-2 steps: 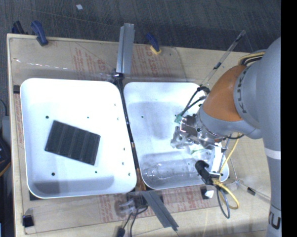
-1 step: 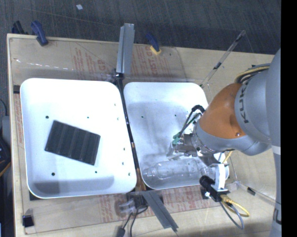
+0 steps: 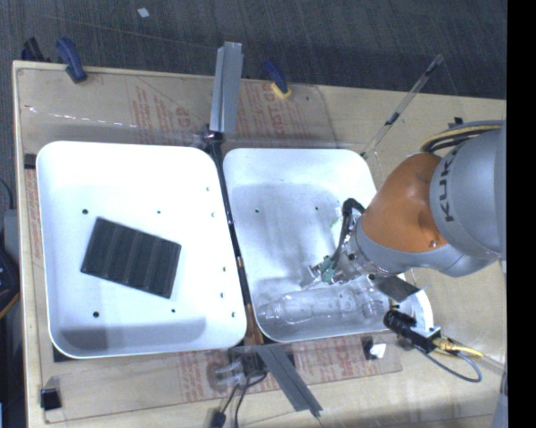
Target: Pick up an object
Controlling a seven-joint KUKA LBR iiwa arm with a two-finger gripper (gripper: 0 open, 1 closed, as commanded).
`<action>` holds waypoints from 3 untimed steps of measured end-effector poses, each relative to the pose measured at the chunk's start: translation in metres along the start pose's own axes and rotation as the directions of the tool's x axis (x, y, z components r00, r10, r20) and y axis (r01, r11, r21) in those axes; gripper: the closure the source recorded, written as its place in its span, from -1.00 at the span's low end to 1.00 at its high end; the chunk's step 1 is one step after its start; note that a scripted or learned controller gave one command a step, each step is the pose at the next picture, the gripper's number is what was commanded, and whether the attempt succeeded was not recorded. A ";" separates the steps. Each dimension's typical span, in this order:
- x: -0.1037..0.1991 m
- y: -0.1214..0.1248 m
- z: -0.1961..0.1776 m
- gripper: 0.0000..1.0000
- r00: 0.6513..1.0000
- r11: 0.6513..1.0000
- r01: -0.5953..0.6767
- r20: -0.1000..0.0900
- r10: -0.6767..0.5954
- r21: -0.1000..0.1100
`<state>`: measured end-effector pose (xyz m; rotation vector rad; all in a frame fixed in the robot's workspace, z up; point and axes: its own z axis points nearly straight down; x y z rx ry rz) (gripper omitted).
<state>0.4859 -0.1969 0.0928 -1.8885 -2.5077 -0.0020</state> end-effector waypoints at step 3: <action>0.003 -0.006 -0.104 -1.00 0.984 0.984 -0.180 0.004 0.180 -0.003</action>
